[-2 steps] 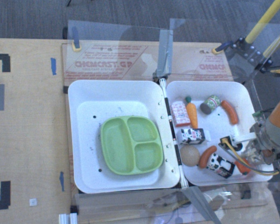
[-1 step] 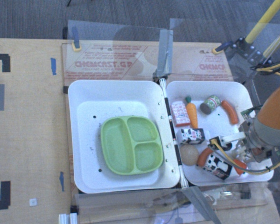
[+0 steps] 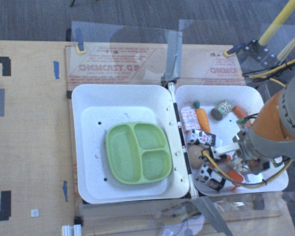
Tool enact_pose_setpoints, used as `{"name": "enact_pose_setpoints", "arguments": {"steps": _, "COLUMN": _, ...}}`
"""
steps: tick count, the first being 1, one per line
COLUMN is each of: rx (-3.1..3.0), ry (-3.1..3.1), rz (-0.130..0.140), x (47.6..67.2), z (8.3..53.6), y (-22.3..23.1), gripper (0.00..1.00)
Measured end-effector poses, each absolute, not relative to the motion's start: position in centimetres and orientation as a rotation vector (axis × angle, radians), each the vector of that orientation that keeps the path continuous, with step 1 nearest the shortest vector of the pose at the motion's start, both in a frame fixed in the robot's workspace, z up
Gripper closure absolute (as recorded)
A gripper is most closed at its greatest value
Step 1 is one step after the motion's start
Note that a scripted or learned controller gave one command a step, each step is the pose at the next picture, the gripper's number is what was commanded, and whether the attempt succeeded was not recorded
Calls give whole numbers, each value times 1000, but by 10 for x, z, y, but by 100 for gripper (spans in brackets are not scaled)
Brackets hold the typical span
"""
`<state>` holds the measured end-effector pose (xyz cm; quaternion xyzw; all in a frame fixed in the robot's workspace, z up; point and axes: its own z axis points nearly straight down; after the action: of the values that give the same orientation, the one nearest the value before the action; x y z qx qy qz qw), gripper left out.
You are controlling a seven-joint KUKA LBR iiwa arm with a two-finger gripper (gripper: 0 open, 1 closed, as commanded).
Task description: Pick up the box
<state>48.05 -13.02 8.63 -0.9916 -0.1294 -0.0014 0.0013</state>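
Two white bins sit side by side on the bench. The left bin holds a green divided plate, lying flat a little toward four o'clock of that bin's middle, its three compartments facing up.

The right bin is crowded. The box, small with a red and white pattern, lies at about ten o'clock in this bin, close against the wall it shares with the left bin. Just beside it, toward three o'clock, lies an orange carrot with a green tip pointing to twelve o'clock. Further toward two o'clock rests a round grey-green ball, and past it a second orange piece near the far wall. Below the box, toward six o'clock, a black and white spotted toy and a tan rounded thing lie close together.

The arm, grey with its orange band, comes in from three o'clock and hangs over the lower right part of this bin. The gripper is down among the clutter at about five o'clock of the bin, well apart from the box. Cables and the wrist cover its fingers, so I cannot tell how the jaws stand or whether anything is between them.
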Motion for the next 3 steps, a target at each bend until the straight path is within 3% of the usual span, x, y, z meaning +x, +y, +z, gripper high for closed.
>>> {"name": "enact_pose_setpoints", "arguments": {"steps": 1, "rx": -3115, "ry": -400, "rz": 3, "x": 487, "z": 236, "y": -133, "gripper": 100}}
{"name": "enact_pose_setpoints", "arguments": {"steps": 2, "rx": -3118, "ry": -349, "rz": 11, "x": 540, "z": 136, "y": -118, "gripper": 100}}
{"name": "enact_pose_setpoints", "arguments": {"steps": 3, "rx": -3119, "ry": -372, "rz": -1, "x": 603, "z": 86, "y": -172, "gripper": 100}}
